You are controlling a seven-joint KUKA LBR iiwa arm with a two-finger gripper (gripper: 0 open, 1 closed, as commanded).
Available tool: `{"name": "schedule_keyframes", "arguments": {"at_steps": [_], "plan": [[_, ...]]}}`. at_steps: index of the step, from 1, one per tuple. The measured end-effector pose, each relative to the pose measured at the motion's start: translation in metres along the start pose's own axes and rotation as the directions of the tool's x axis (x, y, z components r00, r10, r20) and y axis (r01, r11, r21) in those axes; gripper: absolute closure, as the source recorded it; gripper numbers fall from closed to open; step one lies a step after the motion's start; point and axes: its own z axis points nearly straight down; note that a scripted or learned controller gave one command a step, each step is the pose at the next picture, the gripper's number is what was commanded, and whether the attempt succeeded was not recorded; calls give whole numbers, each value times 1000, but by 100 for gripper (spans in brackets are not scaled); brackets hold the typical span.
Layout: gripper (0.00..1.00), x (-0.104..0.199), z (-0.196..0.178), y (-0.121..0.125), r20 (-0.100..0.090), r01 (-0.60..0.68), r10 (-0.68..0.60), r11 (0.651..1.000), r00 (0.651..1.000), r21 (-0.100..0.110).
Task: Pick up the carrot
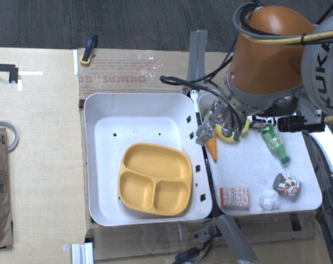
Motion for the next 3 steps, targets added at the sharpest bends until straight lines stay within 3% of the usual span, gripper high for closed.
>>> {"name": "schedule_keyframes", "arguments": {"at_steps": [1, 2, 3], "plan": [[100, -50, 105, 42, -2, 200, -200, 980, 980, 0], [100, -80, -25, 85, 1, 218, -218, 976, 976, -1], [100, -78, 0, 93, -2, 115, -115, 993, 993, 0]]}}
